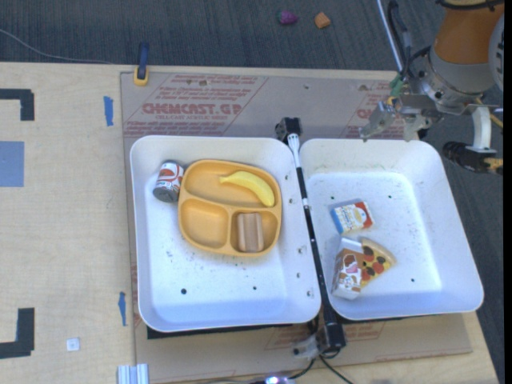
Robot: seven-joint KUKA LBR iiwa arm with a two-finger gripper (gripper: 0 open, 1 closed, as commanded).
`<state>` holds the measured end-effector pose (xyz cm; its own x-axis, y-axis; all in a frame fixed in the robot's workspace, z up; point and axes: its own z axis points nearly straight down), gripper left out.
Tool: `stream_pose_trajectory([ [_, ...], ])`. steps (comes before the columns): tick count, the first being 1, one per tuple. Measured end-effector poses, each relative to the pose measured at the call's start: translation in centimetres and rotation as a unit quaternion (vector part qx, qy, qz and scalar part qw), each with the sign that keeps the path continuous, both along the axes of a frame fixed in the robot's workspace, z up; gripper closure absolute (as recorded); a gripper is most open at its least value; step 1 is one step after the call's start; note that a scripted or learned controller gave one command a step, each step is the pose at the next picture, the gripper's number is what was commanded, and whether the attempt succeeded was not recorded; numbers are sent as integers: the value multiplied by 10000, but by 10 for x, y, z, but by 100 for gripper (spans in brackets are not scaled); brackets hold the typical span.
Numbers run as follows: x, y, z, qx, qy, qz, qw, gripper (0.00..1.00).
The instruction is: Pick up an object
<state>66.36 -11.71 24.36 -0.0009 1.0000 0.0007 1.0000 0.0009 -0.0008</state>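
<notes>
Two cartons [352,215] lie in your right bin [448,214], well below claw [392,118] | claw grip: cannot tell | left bin [160,294]: yellow tray [200,222], banana [250,186], can [167,182]

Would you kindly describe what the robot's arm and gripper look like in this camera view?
The arm enters at the upper right: a rounded orange band sits above a pale grey wrist section. Below it, the gripper is a compact grey metal assembly with small fittings, blurred in its details. A thin light cable runs diagonally past it, and a dark cable loops beside the wrist.
</notes>
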Motion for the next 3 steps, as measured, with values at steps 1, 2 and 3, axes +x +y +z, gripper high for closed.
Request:
stream_pose_trajectory([
  [1, -61, 8, -120, -3, 11, -7, 10000, 0],
  [2, -118, 12, -154, -8, -77, -6, 10000, 0],
  [3, -116, 11, -142, -22, -115, -15, 9999, 100],
])
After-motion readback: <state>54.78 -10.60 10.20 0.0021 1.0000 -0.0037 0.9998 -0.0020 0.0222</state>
